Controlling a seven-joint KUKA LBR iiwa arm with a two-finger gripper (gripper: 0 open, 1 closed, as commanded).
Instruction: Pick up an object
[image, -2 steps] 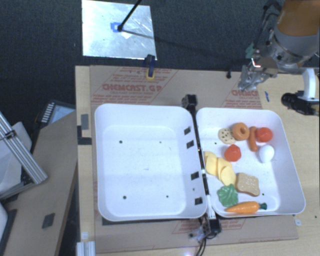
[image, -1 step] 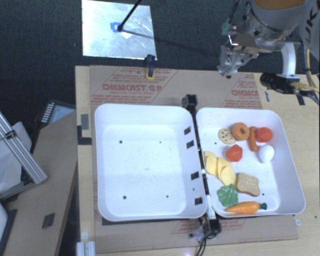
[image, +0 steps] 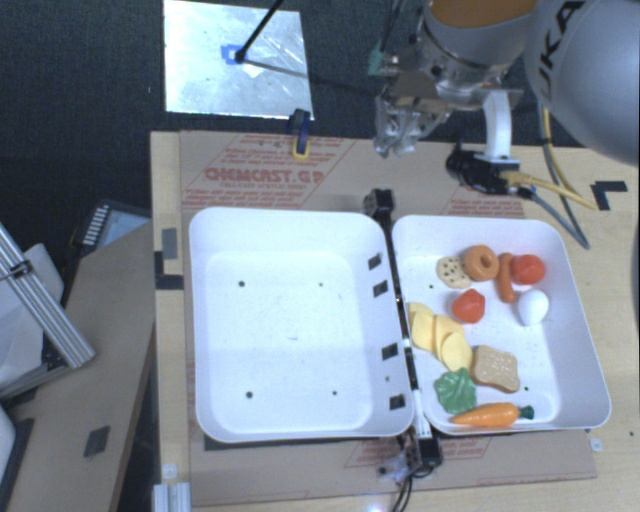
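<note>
Here we are looking down as the gripper (image: 400, 130) is hovering at twelve o'clock, beyond both bins, carrying nothing; whether it is spread we cannot tell. Toy foods are lying in the right bin (image: 580, 300) at four o'clock. Next, we judge, comes descending onto the tomato (image: 468, 306).

Left bin (image: 215, 300) bare and open to reach, right bin (image: 575, 300) crowded with toy food (image: 470, 305)
</note>
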